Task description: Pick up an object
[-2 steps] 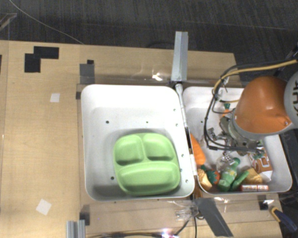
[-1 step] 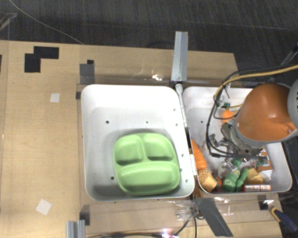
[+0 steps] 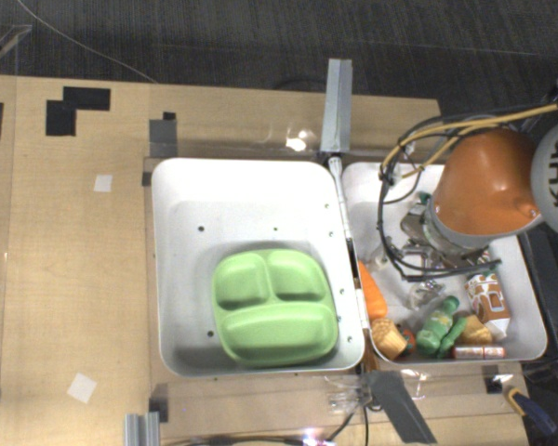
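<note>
Arm (image 3: pixel 488 189) comes in from the right, orange band sitting over the right bin (image 3: pixel 365 193), wrist pointed down so it hides the gripper itself; whether it is wide, narrow or holding anything cannot be told from here. Left bin (image 3: pixel 181 203) holds one big green divided tray (image 3: pixel 273 305), lying flat toward the near side, well apart from the arm. Right bin's small stuff is bunched at its near end: orange carrot-like piece (image 3: pixel 373 295) along the left wall, a tan round item (image 3: pixel 388 338) just below it, a green bottle-like toy (image 3: pixel 438 328) in the middle, a white and brown carton (image 3: pixel 488 297) on the right, with a small pinkish stick (image 3: pixel 472 351) at the near edge. Step looks like the reach/descend stage over the right bin, nothing seen lifted yet. Next move needs the wrist centred over one single item, likely the green toy or carton nearest the wrist, then closing on it without catching its neighbours, since they lie touching
</note>
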`<state>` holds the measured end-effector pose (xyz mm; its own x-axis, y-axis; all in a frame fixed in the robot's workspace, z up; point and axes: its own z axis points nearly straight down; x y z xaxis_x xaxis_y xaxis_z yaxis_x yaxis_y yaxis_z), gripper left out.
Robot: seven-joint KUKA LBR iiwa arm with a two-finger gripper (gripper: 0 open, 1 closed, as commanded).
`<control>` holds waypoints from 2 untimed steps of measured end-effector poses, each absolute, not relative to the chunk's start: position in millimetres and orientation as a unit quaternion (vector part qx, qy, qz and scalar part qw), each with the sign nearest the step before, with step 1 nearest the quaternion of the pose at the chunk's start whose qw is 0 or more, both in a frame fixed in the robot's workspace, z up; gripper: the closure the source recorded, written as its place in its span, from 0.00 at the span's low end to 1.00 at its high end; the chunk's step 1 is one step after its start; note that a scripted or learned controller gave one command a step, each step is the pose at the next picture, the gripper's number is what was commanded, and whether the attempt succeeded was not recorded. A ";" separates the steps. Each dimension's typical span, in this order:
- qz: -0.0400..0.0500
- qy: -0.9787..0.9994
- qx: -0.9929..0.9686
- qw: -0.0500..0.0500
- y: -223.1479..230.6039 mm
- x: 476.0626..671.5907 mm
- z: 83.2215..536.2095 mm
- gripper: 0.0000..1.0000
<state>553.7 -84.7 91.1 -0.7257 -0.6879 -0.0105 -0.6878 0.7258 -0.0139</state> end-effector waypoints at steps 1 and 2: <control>-0.006 0.907 -0.421 0.013 -99.2 515.5 91.8 0.00; -0.013 0.880 -0.474 0.016 -97.1 500.7 93.4 0.00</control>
